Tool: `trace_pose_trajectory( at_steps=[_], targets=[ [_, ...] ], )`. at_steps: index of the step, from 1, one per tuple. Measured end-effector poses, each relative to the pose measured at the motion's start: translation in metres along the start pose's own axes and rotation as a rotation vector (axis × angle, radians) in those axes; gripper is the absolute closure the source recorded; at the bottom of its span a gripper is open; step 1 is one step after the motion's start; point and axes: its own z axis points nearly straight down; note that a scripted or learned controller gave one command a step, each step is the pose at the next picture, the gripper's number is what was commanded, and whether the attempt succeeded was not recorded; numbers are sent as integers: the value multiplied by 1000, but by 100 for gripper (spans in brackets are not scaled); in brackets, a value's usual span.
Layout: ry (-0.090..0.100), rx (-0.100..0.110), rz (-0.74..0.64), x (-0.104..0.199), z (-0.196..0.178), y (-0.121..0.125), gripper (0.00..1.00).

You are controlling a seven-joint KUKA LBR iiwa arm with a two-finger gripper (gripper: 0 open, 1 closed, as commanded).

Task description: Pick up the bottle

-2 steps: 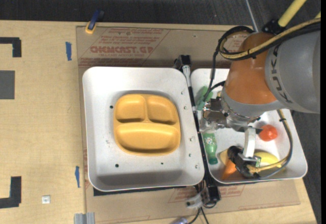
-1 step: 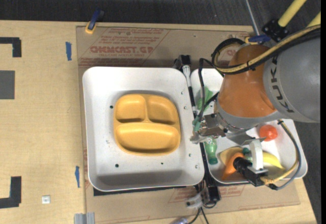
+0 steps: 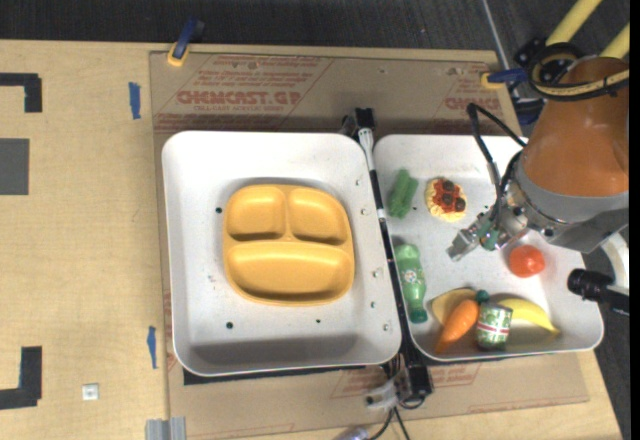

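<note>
Bottle (image 3: 409, 279) lies flat against right bin (image 3: 585, 333) left wall, 9 o'clock of gripper (image 3: 470, 243). Fingers narrow, holding nothing, hovering mid-bin. Wall likely blocks 1 finger.

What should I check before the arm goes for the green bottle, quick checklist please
1. Bottle lying in the right bin, by its left wall: ok.
2. Nothing lies on the bottle: ok.
3. Gripper over the bottle: not ok, it sits to the right of it.
4. Nothing between gripper and bottle: ok.
5. Finger opening: cannot tell.
6. Room beside the bottle: not ok, the wall is close, and the carrot and banana lie near its lower end.
</note>
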Motion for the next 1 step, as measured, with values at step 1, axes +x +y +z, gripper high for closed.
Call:
trace_pose_trajectory(
  at_steps=[1],
  targets=[
    [-2, -3, -94, -40, 117, -13, 100]
  ],
)
